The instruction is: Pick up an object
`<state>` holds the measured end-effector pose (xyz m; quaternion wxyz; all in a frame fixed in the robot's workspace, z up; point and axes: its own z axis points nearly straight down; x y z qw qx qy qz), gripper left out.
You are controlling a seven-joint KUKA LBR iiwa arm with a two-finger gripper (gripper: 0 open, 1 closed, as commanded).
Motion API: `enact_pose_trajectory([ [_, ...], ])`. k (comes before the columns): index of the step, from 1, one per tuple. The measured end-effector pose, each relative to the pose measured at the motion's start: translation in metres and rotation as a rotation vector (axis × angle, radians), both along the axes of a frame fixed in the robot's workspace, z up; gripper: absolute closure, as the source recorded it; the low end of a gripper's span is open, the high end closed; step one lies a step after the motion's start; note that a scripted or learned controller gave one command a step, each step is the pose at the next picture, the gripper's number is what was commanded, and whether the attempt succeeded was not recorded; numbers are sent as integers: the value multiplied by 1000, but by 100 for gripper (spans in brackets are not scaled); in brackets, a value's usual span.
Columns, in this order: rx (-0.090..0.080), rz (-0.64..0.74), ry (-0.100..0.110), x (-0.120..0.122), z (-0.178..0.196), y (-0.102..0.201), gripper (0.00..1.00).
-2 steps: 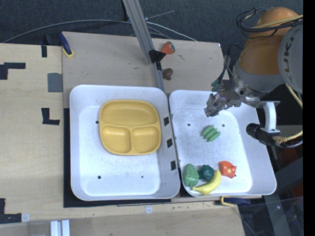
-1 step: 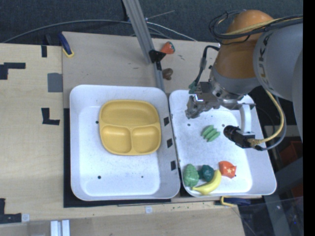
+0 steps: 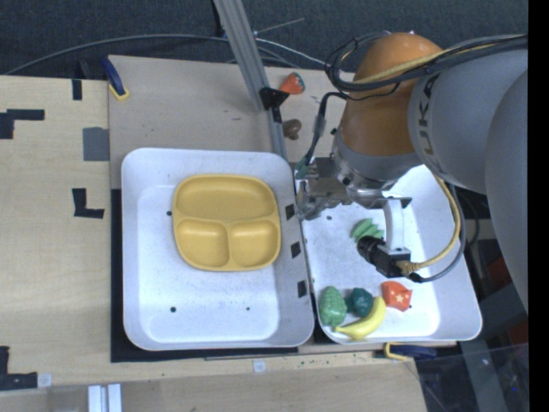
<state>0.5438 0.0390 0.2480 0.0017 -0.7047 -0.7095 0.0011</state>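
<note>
Camera view, tan bench (image 3: pixel 51 230), two white bins (image 3: pixel 141 256), dark floor, jaws' state unclear

A pale wooden bench (image 3: pixel 51 256) marked with black tape pieces (image 3: pixel 81 202) sits over dark carpeted floor (image 3: pixel 103 11); a grey metal pole (image 3: pixel 244 45) crosses diagonally above
</note>
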Motion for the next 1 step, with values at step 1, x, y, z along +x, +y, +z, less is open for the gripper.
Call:
enact_pose_trajectory([
  [1, 0, 1, 0, -14, -10, 59, 100],
])
